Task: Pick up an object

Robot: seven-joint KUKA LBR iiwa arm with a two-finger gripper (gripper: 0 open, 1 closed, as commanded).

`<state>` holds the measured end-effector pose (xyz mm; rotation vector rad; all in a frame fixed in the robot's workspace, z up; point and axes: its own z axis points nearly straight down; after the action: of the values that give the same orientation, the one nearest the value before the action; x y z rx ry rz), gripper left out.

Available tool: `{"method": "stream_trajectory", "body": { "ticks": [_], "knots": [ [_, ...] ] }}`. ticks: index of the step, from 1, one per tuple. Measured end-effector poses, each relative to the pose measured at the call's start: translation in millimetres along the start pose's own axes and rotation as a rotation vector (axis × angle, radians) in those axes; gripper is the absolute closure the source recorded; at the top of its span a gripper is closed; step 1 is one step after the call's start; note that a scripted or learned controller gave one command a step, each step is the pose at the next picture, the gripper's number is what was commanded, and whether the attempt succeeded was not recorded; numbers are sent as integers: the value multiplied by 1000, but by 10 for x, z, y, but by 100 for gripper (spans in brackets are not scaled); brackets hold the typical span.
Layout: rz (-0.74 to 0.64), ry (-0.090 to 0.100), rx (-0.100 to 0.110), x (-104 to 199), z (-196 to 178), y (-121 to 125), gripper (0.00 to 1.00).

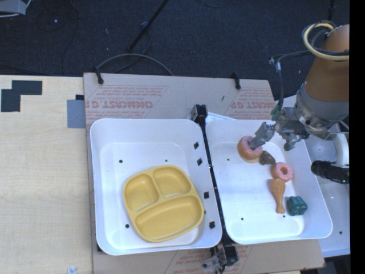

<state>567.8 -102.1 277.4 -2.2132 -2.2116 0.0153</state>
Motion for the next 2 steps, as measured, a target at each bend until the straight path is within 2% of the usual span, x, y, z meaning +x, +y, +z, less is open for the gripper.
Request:
{"method": "stream_trajectory", "body": {
  "ticks": [1,2],
  "knots": [
    [-2,-1,-12,-1,-67,16,0],
    [1,-1,-8,81,423,-18,0]
  ]
}}
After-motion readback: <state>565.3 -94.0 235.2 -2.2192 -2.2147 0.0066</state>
